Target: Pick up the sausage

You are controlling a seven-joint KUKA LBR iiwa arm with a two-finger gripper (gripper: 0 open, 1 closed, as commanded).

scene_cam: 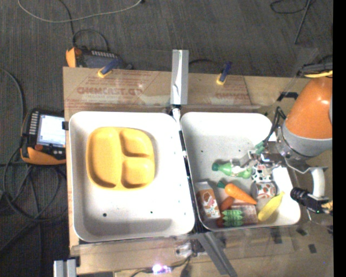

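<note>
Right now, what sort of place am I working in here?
Likely a robotics lab test bench, not a kitchen: two white bins sit on a clamped cardboard sheet, toy food such as a carrot fills the right one, and cables trail over carpet.

Even overhead light, white bins (130,224) bright and slightly washed out, soft shadows along their inner walls, dim floor (32,65), mild overall softness

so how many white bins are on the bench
2. The left bin holds a yellow divided tray; the right bin holds the toy food pile, next to the gripper.
</note>
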